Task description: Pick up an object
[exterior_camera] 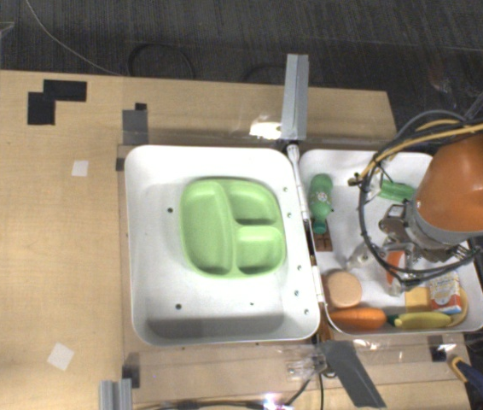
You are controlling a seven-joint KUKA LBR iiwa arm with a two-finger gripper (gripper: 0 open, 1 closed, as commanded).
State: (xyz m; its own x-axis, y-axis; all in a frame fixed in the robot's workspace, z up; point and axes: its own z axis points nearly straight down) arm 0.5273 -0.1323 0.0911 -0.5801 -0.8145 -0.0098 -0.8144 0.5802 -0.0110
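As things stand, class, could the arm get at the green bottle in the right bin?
Probably yes. The bottle lies alone by the right bin's left wall, with nothing on top of it, and the arm hangs over that same bin, a short way to its right.

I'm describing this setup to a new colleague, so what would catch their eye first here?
First, the light green divided plate lying alone in the middle of the left bin. Next, the arm's orange band looming over the right bin, where a green bottle, a round tan piece, a carrot and a banana crowd together.
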